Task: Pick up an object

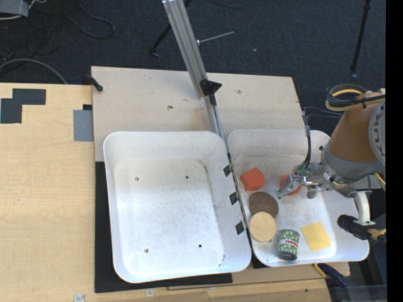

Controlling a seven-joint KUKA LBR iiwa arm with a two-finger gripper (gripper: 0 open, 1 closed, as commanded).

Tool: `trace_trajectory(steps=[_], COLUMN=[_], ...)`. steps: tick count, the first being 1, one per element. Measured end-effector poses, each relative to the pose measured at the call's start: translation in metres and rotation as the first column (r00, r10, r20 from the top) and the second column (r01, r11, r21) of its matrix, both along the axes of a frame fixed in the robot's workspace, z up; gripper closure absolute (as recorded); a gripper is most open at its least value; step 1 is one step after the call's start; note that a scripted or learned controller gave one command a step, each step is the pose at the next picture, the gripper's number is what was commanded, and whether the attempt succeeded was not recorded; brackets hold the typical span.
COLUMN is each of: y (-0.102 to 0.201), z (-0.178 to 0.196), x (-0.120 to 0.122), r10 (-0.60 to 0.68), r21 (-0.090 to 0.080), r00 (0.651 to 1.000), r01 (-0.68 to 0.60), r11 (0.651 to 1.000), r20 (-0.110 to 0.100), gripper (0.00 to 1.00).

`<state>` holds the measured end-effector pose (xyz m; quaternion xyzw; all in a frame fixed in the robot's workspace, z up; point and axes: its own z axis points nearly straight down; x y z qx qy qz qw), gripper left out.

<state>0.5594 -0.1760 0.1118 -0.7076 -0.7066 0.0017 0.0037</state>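
Right-hand shallow white plastic bin [277, 140]: holds five loose items and the claw.

Small red-orange block [253, 178]: lies flat near the bin's left wall, in the middle of its depth. Roughly square, edges turned slightly off the bin's walls; no marked long axis.

Dark brown round disc [263, 203]: flat, just below the red-orange block, apart from it by a thin gap.

Pale tan round disc [263, 226]: flat, directly below the brown disc, edges touching or nearly so.

Small green-and-white patterned cylinder with a dark end [288, 244]: lies on its side near the bin's front edge, just right of the tan disc. Long axis runs roughly top to bottom of the view, dark end toward the front rim.

Flat yellow square piece [316, 236]: lies flat to the right of the cylinder, tilted slightly, near it but apart.

Small red-orange item [287, 185]: partly hidden under the claw; shape and axis cannot be told.

Metal two-finger claw [295, 184]: low over the bin's middle, pointing toward the view's left, at the small red-orange item. Whether it is spread or pinched cannot be told.

Grey arm with orange band [352, 145]: enters from the right, wrist bent down toward the bin.

Left-hand shallow white plastic bin [119, 168]: beside the right one, walls adjoining.

Pale wooden desk [44, 187]: carries both bins.
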Motion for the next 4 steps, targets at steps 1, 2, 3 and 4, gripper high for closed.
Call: trace_trajectory(steps=[1,2,3,4], y=[0.000,0.000,0.005,-0.002], z=[-0.020,-0.010,0.038,0.082], x=[0.001,0.000,0.008,0.006], r10=[-0.002,-0.006,0.003,0.002], r21=[-0.003,-0.002,-0.003,-0.004], r00=[1.000,1.000,1.000,1.000], r01=[0.002,0.006,-0.003,-0.002], r11=[1.000,1.000,1.000,1.000], r20=[0.007,0.006,0.010,0.010], gripper=[0.00,1.00,1.00,1.00])
